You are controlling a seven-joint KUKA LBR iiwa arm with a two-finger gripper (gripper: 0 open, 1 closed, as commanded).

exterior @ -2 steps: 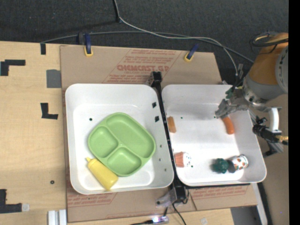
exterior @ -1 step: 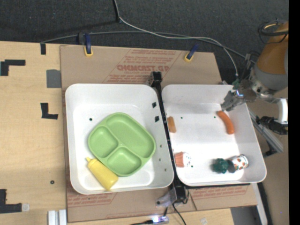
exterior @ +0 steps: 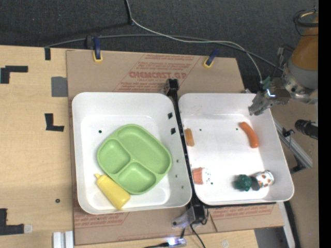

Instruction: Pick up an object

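The arm (exterior: 305,61) is cut off by the right edge, so little beyond its wrist shows. The gripper (exterior: 258,106), at the far right corner of the right bin (exterior: 222,105), is small and blurred, and its fingers cannot be made out. At the near right, a dark green thing (exterior: 242,182) and a white patterned thing (exterior: 264,179) are too small to name.
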